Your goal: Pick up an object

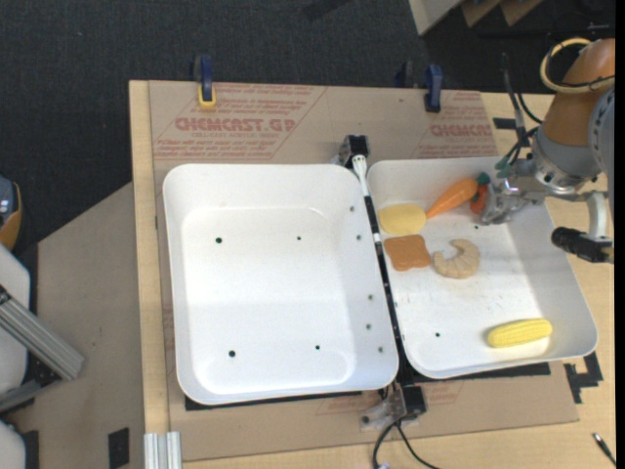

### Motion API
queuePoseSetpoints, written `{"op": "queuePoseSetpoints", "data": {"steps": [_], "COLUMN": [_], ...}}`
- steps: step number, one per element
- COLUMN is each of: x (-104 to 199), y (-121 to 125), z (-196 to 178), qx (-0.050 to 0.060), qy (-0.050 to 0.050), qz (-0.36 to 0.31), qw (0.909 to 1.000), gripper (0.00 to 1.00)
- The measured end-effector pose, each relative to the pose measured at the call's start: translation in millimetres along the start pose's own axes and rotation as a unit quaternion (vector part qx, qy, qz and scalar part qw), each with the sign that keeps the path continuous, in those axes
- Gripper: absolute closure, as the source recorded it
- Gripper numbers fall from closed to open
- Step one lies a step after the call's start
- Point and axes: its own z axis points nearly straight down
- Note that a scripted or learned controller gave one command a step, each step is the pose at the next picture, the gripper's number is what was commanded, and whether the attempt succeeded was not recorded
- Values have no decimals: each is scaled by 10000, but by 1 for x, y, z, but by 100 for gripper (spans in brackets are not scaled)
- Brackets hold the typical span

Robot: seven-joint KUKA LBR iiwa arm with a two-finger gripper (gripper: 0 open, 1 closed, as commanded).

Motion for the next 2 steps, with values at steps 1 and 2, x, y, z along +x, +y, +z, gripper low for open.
{"op": "queuePoseSetpoints", "data": {"steps": [1, 2], "x": [3, 81], "y": [-74, -2], "z": [2, -7], "qx": [-225, -227], "qy": [-7, -12], "qz": [41, -14], "qw": [9997, 9997], "gripper": [100, 100]}}
